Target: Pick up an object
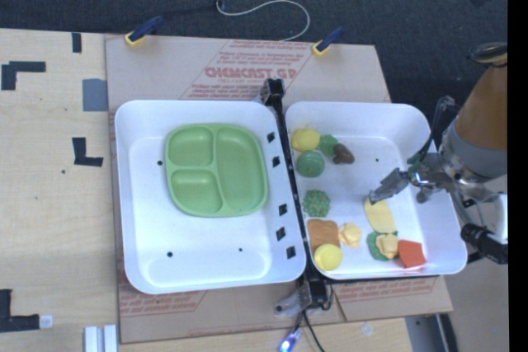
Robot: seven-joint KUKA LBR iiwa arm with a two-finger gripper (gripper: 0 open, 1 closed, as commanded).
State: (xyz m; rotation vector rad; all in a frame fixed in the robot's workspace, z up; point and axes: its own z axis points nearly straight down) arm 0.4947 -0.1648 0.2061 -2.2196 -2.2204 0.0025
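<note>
Here the nearest piece to the gripper is a pale yellow slab, lying flat on the floor of the right bin just below the gripper's tip. The tip hangs over the bin's middle, close to the slab, with nothing seen in its hold; whether it is released or clenched cannot be told from this slanted view.

Below the slab sit a green-and-yellow lump and, touching it on the right, a red block. Left of the slab lies a small yellow bit, then an orange chunk with a yellow ball just beneath it. Along the bin's left wall, going up, are a broccoli, a green ball and a lemon; a dark green piece and a brown piece lie just right of the lemon.

The arm comes in over the right rim. The left bin holds a green plate with three compartments – upright and flat, in the bin's upper half. Both bins rest on cardboard, pinned by two clamps on the worktop. A cable loops over the dark carpet behind.
</note>
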